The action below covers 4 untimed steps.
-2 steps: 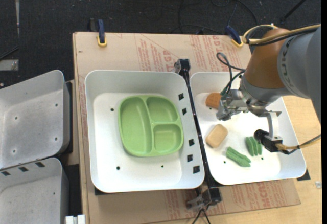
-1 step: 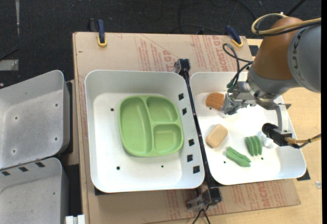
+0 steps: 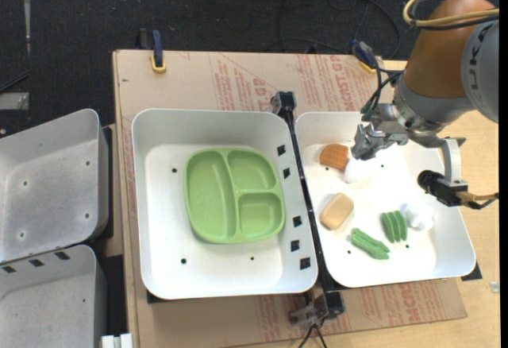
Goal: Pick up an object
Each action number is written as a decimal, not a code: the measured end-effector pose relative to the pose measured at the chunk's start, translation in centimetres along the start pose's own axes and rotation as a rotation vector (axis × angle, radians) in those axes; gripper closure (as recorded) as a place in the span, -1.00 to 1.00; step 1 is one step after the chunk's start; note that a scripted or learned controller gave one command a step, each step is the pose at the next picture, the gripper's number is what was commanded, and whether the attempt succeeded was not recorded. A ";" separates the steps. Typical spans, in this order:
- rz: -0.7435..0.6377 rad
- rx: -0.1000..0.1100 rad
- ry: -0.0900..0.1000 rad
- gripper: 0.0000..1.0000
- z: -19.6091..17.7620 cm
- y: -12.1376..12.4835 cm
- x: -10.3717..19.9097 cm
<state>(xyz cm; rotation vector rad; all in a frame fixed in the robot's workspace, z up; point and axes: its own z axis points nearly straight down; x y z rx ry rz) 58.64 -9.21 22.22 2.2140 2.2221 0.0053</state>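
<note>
Claw is hovering in right bin, low over white egg; can't tell its state. Egg is lying just beside orange bread piece. Risk: round egg is prob. rolling off on contact, or the bread is getting nudged. Tan soap-like block and green beans are lying nearby, not blocking. Green tray is sitting in left bin.

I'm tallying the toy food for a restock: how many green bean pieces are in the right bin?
2. One green bean piece lies near the right bin's front; the other sits just right of it, beside a white item. The arm may hide more.
</note>
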 end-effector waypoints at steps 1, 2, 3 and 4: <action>0.001 0.001 0.000 1.00 -3.5 0.1 0.0; -0.004 0.003 0.002 1.00 -4.0 1.5 5.3; -0.004 0.004 0.002 1.00 -4.0 2.4 10.0; -0.003 0.007 0.002 1.00 -2.4 3.0 14.4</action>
